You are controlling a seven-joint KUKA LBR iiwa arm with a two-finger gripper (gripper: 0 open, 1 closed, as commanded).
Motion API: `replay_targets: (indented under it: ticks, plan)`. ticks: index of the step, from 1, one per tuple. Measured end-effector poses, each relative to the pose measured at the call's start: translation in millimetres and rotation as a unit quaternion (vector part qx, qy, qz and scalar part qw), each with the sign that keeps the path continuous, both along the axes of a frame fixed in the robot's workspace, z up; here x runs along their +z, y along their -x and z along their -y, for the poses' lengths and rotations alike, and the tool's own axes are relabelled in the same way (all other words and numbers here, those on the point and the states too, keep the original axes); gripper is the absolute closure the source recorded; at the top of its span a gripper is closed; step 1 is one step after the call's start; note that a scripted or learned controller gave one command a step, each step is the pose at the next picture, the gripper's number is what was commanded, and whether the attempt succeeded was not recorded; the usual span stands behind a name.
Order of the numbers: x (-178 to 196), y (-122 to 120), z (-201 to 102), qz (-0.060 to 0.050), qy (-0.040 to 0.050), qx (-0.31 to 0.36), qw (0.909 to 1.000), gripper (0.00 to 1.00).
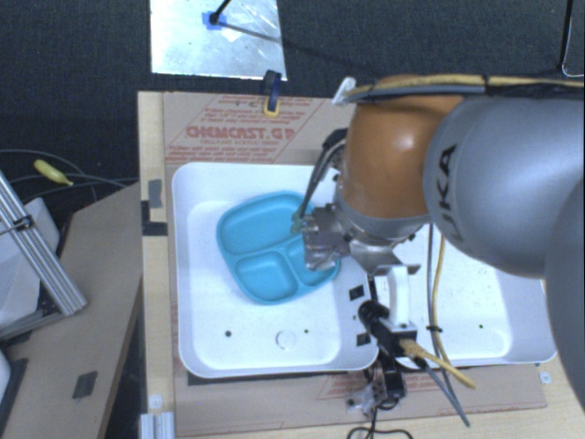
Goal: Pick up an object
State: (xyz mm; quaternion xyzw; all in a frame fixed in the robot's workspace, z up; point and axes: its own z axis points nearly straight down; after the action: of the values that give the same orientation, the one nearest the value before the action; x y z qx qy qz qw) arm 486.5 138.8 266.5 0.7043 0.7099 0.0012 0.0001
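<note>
Blue divided plate (263,250), three compartments

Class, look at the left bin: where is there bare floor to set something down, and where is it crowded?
In the left bin, bare floor lies along the front wall below the blue divided plate, and in a strip by the left wall. The right side is crowded: the arm's wrist hangs over the plate's edge.

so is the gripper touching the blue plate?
Cannot tell. In the camera view the gripper overlaps the blue divided plate's right edge in the left bin, but the wrist hides any contact or gap.
</note>
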Motion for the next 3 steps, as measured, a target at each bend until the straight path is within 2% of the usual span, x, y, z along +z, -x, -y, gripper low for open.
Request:
replay_targets:
  ticks: [1, 2, 3]
  plan:
    - [116.0, -0.4, -68.1, 0.002, -0.0006, -0.001, 1.0000, 1.00]
    - [82.5, -0.2, -32.4, -0.001, 0.0008, -0.004, 1.0000, 1.00]
    - [251.3, -22.6, -13.6, 0.009, -0.0024, -0.002, 1.0000, 1.00]
